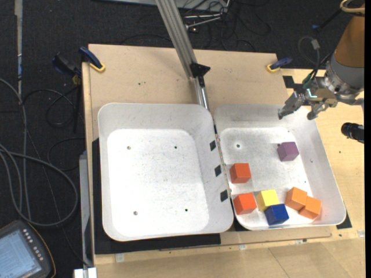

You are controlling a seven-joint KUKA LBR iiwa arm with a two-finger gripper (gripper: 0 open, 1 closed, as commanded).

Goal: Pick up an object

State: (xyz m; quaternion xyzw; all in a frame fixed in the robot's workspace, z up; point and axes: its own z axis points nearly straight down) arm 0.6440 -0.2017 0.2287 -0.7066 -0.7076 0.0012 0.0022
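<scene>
Blocks lie scattered in the right bin (324,172): a purple block (287,151) nearest the arm, an orange block (240,172) mid-bin, and a tight cluster along the lower rim holding a yellow block (268,198) and a blue block (277,214). The gripper (301,109) hovers over the bin's upper right corner, fingers spread and empty. Risk, as I judge it: dropping into the cluster would jam a finger on a neighbour, and the purple block could skid aside.

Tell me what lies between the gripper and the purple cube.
Just bare white floor of the right bin separates the gripper from the small purple cube, seen from the overhead camera.
</scene>
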